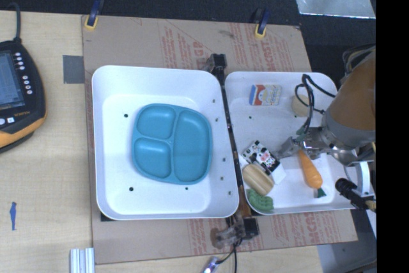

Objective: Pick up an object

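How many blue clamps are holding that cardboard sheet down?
2, both on the far edge of the cardboard sheet: one clamp at its left corner, another clamp further right. The arm may hide others.

Teach pendant (pixel 16 96) – far left, two clamps (pixel 94 13)

Plate (pixel 171 142) in left bin (pixel 108 86)

The left bin (pixel 102 137) holds a blue divided plate (pixel 171 142), while the gripper (pixel 299 145) hangs low in the right bin (pixel 287 81) (crowded with small things) just beside an orange carrot (pixel 310 171).
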Robot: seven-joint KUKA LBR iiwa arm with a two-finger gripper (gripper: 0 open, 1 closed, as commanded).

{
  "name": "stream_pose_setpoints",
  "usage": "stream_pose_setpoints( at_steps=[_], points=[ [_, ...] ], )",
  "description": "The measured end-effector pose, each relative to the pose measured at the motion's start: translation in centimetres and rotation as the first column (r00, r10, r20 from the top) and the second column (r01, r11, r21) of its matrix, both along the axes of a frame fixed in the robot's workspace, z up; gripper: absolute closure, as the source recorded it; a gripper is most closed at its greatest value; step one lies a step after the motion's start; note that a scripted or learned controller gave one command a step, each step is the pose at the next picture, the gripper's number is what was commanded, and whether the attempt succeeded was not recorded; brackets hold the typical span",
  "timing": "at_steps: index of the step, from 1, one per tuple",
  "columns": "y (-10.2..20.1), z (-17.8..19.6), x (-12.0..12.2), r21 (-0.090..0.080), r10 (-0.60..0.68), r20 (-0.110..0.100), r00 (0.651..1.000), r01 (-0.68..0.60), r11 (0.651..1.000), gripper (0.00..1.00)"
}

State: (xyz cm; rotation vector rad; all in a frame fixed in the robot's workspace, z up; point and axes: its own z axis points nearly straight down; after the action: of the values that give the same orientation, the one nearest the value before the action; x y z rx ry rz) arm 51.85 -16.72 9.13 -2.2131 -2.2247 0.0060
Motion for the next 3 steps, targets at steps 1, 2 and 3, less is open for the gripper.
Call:
stream_pose_setpoints(
  at_steps=[1,2,3],
  points=[
    [-0.1,1.0,0.0,-0.001,0.004,-0.001,1.0,-0.004,1.0,1.0],
    [-4.5,7.2,1.5,-0.001,-0.004,0.004,1.0,0.004,1.0,1.0],
    [-4.5,7.1,1.5,0.0,-0.004,0.003,1.0,0.004,1.0,0.0]
  ],
)
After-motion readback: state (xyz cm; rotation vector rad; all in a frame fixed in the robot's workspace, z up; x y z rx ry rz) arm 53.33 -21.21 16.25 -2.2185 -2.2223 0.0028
